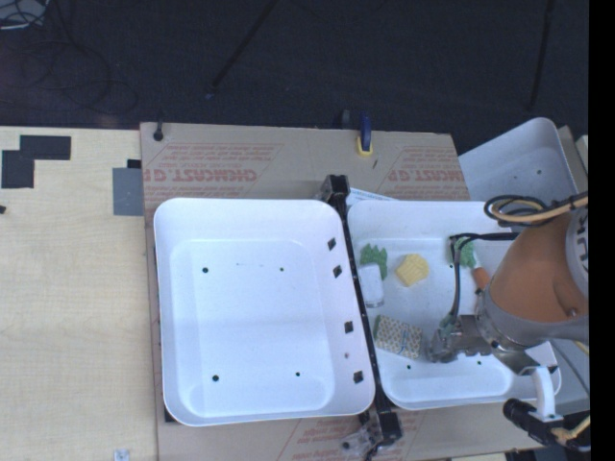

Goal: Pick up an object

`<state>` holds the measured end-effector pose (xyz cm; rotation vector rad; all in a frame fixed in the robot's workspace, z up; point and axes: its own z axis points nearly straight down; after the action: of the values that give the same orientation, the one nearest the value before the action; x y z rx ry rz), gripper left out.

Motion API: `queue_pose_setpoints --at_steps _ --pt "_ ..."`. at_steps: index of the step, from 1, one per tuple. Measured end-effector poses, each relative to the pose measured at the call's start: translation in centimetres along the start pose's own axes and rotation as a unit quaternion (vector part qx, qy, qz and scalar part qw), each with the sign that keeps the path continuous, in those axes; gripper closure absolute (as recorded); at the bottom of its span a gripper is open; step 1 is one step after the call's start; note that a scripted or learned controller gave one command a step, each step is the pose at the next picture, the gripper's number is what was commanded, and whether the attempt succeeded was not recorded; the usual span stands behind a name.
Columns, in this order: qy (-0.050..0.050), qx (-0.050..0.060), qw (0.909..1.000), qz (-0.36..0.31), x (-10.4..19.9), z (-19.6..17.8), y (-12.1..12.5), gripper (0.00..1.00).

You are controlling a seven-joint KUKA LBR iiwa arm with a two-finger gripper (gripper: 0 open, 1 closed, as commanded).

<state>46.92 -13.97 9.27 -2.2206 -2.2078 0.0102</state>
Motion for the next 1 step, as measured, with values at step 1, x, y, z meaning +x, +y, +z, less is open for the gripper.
queue_pose_setpoints --at_steps 1 --pt "0.0 -0.003 1.0 0.001 -0.04 -1.03 0.47 1.0"
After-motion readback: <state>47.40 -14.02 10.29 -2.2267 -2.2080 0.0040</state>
